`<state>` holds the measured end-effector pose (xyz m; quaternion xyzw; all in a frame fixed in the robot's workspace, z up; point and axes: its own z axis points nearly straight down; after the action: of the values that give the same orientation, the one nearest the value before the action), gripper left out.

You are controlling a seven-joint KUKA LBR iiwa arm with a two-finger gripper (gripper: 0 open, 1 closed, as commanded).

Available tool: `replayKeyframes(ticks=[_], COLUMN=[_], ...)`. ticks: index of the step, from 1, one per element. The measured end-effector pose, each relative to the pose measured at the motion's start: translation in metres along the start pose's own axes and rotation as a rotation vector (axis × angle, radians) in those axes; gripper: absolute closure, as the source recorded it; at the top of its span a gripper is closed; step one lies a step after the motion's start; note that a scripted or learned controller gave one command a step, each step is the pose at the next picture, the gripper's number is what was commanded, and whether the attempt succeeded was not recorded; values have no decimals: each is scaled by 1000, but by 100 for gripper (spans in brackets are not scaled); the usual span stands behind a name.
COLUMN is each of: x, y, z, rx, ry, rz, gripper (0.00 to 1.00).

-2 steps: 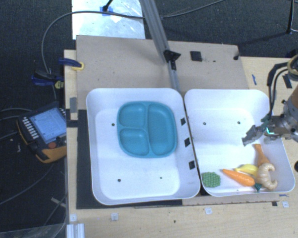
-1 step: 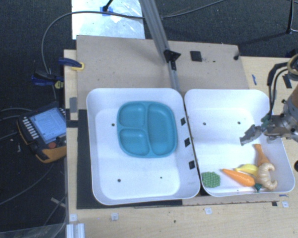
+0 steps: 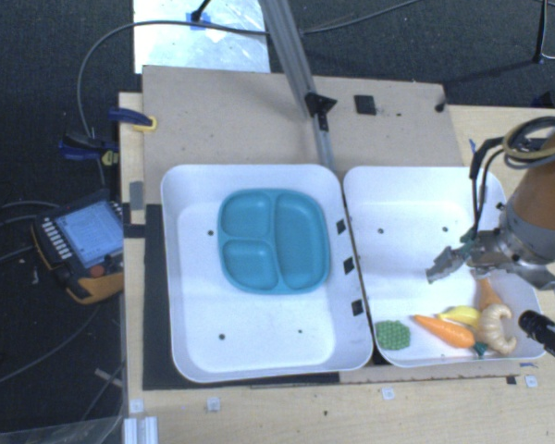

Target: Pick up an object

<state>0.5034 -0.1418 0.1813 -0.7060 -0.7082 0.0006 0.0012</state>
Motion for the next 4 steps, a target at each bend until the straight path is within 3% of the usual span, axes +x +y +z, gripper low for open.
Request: replayKeyframes(ticks=[2, 3, 4], x=[7, 6, 12], y=[-3, -1, 8], z=[95, 81, 22], rx=[-7, -15, -10], ry=[-1, -4, -2], rz=[2, 1, -2], gripper=[0, 100, 100])
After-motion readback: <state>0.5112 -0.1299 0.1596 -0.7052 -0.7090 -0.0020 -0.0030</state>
